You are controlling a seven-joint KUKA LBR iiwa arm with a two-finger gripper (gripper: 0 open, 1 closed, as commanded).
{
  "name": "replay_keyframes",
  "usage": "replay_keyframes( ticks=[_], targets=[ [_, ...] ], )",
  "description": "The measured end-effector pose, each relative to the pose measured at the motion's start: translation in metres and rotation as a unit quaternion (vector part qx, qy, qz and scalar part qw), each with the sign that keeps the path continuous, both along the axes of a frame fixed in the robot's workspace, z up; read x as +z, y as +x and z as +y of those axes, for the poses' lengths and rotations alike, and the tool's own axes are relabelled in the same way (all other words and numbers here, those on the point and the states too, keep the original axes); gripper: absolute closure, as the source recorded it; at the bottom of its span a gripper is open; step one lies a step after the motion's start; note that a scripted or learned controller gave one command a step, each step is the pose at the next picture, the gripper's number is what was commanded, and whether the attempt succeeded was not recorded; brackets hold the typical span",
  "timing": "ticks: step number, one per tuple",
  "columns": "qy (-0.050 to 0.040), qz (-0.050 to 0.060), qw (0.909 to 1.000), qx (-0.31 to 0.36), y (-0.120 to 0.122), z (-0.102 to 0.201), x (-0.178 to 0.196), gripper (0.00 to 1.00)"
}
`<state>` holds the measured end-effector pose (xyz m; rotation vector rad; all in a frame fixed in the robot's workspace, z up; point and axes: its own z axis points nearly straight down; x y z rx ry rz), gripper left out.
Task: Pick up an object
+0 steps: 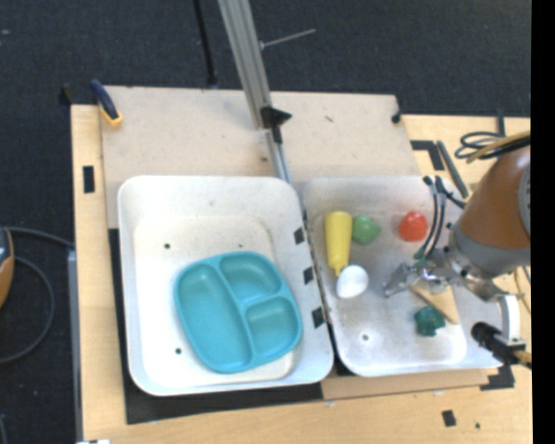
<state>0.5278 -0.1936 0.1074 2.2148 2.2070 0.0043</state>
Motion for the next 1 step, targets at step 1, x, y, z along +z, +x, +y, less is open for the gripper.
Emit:
replay_keyframes(
  ticks=[1],
  targets=[
    [-0.0033,-0.006,1.0,-0.002,0.0026,-0.003,0.0132,1.0]
  ],
)
